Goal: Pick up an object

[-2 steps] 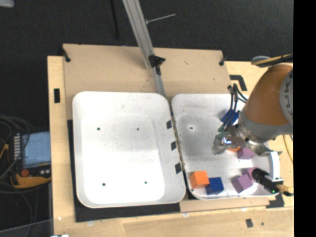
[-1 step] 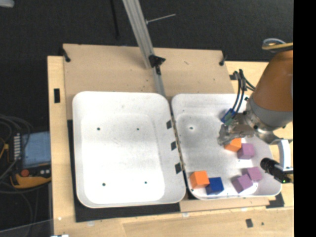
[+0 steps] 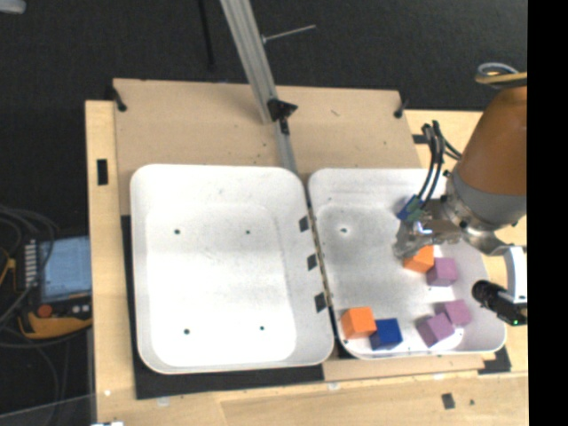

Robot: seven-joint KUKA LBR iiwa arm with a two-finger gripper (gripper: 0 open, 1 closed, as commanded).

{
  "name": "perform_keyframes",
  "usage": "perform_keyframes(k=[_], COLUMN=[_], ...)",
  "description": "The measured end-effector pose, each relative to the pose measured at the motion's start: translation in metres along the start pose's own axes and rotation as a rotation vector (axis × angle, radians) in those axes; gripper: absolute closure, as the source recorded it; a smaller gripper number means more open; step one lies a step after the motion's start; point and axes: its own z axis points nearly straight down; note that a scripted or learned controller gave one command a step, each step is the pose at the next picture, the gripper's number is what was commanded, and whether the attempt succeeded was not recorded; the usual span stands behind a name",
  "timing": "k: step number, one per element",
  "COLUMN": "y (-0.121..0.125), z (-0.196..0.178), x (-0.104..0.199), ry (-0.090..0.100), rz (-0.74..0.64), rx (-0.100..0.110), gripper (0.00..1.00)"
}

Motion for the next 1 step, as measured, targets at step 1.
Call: perform_keyframes(k=[1], y=[0.0234], z=[0.0057], x=[0.0417], ry=[0.000], rz=[0.000], rx=[0.001], gripper=[1.00])
